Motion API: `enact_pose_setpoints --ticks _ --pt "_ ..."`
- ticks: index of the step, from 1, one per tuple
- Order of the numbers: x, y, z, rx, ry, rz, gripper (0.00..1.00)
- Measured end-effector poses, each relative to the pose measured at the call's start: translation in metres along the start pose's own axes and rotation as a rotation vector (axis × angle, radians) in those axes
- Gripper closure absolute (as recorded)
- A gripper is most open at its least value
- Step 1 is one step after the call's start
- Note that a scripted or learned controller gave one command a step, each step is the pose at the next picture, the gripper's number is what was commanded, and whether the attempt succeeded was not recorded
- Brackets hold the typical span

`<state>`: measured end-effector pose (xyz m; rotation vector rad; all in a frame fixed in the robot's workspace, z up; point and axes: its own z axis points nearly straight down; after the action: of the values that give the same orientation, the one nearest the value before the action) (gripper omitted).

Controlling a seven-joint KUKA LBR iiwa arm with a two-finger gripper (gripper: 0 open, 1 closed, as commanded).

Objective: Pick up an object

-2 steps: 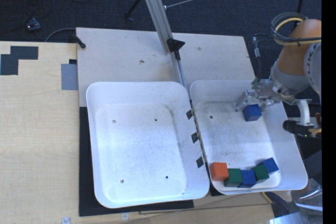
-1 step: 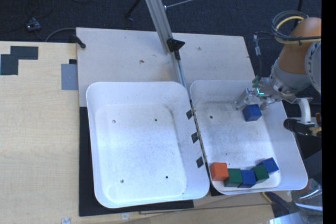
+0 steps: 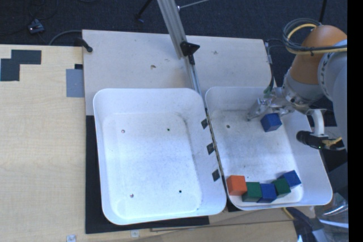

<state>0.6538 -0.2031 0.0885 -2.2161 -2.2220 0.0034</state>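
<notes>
The two-finger metal gripper [image 3: 269,110] hangs over the upper part of the right-hand shallow white plastic bin [image 3: 311,196], and a small blue cube [image 3: 271,122] sits right at its tips, tilted and seemingly clear of the bin floor. The cube looks pinched between the fingers, so the gripper is clenched on it rather than released, though the contact itself is small in the picture and the grip cannot be judged firm. By that reading the pick itself appears done or nearly done: the cube is taken and raised a little, and what remains is to carry it up and away without letting it slip. Well below the gripper, along the bin's near edge, a row of other blocks lies untouched: an orange cube [image 3: 236,185] farthest to the gripper's left, then a dark green block [image 3: 253,190], a blue block [image 3: 267,191], a second green block [image 3: 282,186] and another blue block [image 3: 291,178], all touching or just beside one another. Farther off to the gripper's left, past the divider, lies the left-hand white bin [image 3: 102,122], and beyond it the pale wooden bench top [image 3: 39,139].
</notes>
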Motion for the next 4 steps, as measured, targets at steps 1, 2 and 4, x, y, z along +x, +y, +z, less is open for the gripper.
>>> enact_pose_setpoints --ticks 1,2,4 --pt "0.052 -0.014 -0.025 -0.002 0.001 -0.002 0.00" --pt "0.050 -0.014 -0.023 -0.001 0.000 0.001 0.00" --pt "0.053 -0.024 -0.011 0.001 -0.001 0.010 1.00"
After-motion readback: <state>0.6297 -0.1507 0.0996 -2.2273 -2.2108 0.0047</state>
